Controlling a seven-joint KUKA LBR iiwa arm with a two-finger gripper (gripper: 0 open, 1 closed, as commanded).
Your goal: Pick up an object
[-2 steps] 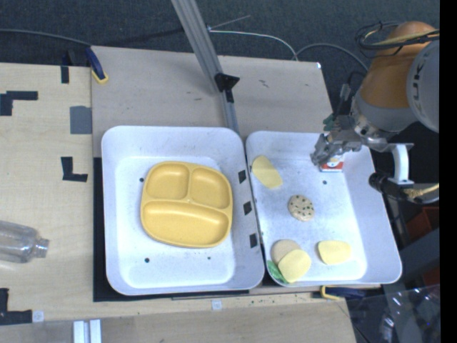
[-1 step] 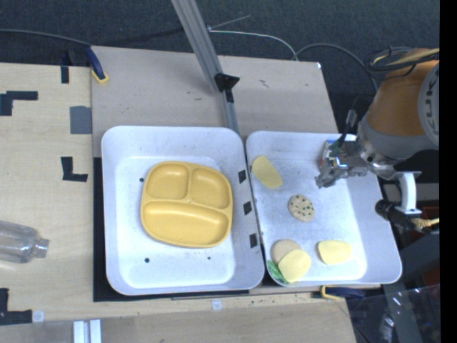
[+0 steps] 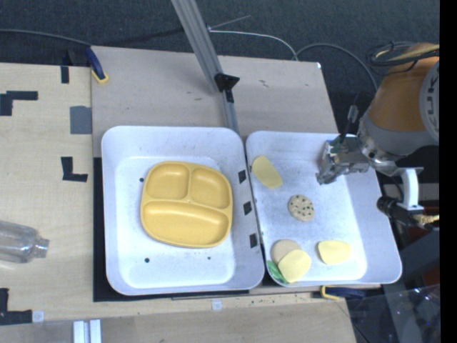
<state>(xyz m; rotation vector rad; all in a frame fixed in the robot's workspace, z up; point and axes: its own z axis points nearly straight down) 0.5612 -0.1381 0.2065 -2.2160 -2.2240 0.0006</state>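
Tabletop [image 3: 164, 98]: pale wood, carries two shallow white bins side by side. A grey metal pole [image 3: 196, 31] slants in from the top and ends at a black clamp just above the seam between them.

Left bin [image 3: 118, 191]: holds a yellow divided plate [image 3: 187, 204], flat and roughly central. Too big and too flat for a two-finger pinch, so my guess is it's not the target.

Right bin [image 3: 371, 213]: holds the small stuff, spread out with gaps, which suits top-down picks. A pale yellow piece [image 3: 266, 171] sits near the upper left. A chocolate-chip cookie [image 3: 301, 208] lies mid-bin on its own. At the near edge a tan round piece [image 3: 284, 249] is touching a yellow piece [image 3: 295, 264] that partly overlaps it, with something green peeking out underneath. Another yellow piece [image 3: 334, 251] lies just right of those.

Arm [image 3: 403, 109]: reaches in from the right, orange band visible. The tool [image 3: 330, 166] hangs over the upper right of the right bin. Can't tell how far its jaws are apart; nothing visible between them.

Likely pick is the cookie: nearest, isolated, clear approach. The near-edge cluster is the awkward one, since touching pieces risk a double grab or a nudge.

Off-bin: a clear plastic bottle [image 3: 18, 243] lies on its side at far left, cables run along the back edge. Neither obstructs.
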